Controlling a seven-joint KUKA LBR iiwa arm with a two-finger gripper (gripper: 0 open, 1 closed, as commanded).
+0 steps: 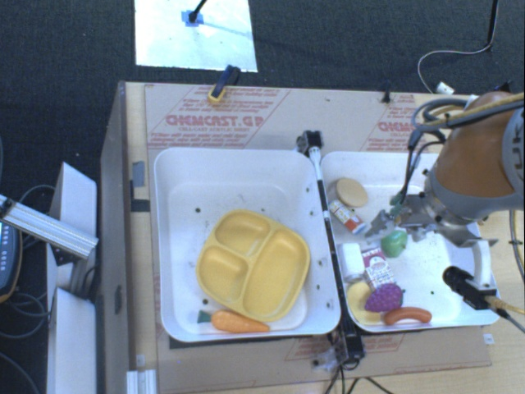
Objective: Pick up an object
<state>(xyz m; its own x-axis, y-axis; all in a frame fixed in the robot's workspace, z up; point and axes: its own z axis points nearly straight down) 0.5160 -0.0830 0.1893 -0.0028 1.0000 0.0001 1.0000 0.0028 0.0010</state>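
A small green object (pixel 394 242) sits in the right bin (pixel 459 314) just under the claw (pixel 392 222), though whether the claw grips it I cannot tell, with purple grapes (pixel 383 298), a sausage (pixel 408 315) and a yellow tray (pixel 253 263) around.

You are looking at a robot lab or test bench, not a home. The bench (pixel 246 109) is a sheet of board still wearing its printed protective film, standing on dark carpet (pixel 66 48). Two white bins (pixel 164 220) sit side by side, holding toy food such as a plastic carrot (pixel 238 322). Loose cables (pixel 459 56) trail over the floor, and an aluminium rail (pixel 49 224) shows at the left.
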